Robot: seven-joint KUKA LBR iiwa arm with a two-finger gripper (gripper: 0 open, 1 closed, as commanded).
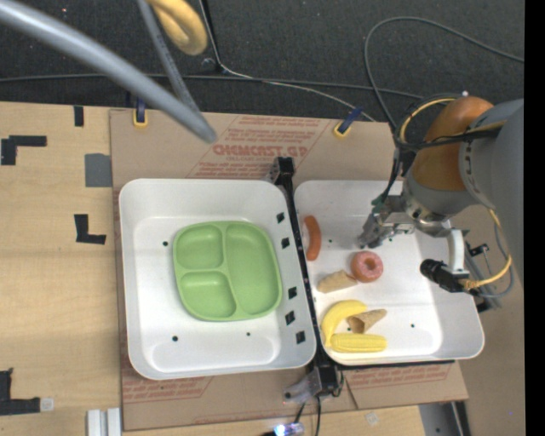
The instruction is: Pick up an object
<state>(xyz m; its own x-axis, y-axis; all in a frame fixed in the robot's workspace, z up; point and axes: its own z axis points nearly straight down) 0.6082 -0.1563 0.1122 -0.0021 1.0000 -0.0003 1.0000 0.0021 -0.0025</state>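
While the claw (375, 232) hangs low in the right bin (460, 336), whether it is spread or pressed together I cannot tell; a pink donut (368, 266) lies just below it, apart, a sausage (312, 237) to its left.

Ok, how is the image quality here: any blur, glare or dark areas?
Camera view: soft overall; grey bars at top left are out of focus, as is the yellow blob beside them. Both bins look bright but not blown out; the green plate and pink donut read clearly. The tool is small and indistinct.
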